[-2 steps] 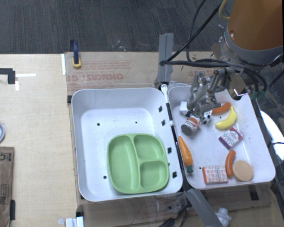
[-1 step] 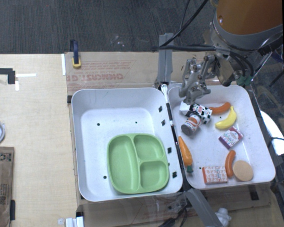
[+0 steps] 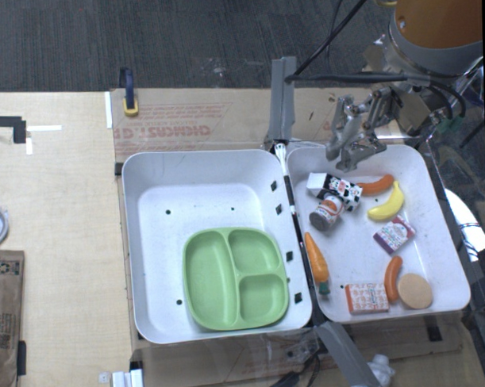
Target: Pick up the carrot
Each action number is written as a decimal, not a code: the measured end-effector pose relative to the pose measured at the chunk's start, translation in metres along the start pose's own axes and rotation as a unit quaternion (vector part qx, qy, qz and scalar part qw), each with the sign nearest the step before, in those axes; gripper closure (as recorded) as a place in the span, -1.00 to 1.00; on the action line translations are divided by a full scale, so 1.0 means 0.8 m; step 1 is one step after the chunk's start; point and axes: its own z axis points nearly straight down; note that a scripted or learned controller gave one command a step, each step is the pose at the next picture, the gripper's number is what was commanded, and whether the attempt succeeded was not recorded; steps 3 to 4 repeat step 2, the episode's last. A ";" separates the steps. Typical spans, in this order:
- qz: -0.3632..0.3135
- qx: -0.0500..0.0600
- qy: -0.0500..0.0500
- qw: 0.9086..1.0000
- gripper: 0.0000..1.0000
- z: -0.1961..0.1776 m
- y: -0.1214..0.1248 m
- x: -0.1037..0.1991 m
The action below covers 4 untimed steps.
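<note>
I see the gripper (image 3: 354, 149) poised over the far edge of the right bin (image 3: 447, 245), its fingers spread with nothing between them. The carrot (image 3: 316, 261) lies against that bin's left wall, well apart from it, beside the green plate (image 3: 236, 278) in the left bin (image 3: 148, 232).

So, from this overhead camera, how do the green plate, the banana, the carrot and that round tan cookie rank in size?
Largest to smallest, as they look in the camera view:
1. green plate, by far
2. carrot
3. banana, close to the carrot in length, so that order is unsure
4. round tan cookie
</note>
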 end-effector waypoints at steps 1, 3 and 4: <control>0.008 0.000 0.000 1.000 1.00 0.001 -0.077 -0.087; -0.013 -0.001 0.001 1.000 1.00 0.131 -0.054 -0.118; -0.013 -0.001 0.001 1.000 1.00 0.131 -0.054 -0.118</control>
